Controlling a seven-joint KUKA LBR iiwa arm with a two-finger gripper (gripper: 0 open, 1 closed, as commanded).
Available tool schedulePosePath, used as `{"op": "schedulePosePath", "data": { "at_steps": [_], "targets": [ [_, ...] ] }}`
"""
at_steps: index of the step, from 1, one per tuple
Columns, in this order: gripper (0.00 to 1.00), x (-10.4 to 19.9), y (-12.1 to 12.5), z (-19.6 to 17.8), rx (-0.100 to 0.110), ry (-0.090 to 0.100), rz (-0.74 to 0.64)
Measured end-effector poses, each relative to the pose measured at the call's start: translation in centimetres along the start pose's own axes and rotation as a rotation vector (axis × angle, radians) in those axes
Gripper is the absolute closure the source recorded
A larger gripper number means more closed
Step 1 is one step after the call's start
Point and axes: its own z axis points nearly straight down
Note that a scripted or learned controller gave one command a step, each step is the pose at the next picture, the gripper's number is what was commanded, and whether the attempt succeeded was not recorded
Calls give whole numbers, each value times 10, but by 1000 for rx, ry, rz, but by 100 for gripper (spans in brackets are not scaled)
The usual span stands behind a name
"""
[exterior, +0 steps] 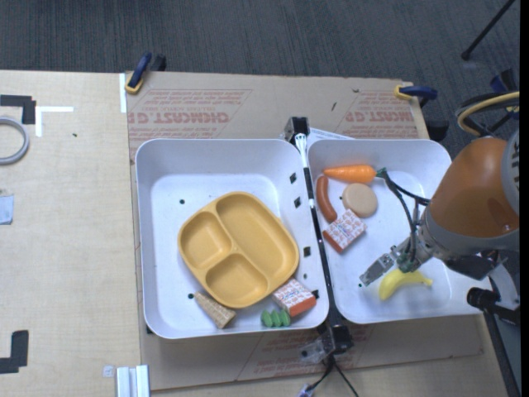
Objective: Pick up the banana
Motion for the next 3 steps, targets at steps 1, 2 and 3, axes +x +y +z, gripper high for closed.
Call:
{"op": "schedulePosePath", "data": {
  "at_steps": [1,2,3],
  "targets": [
    [0,10,4,10,1,2,-288],
    [100,9,5,0,-1,-1,-285],
    [100,19,9,10,1,2,-531]
  ]
}}
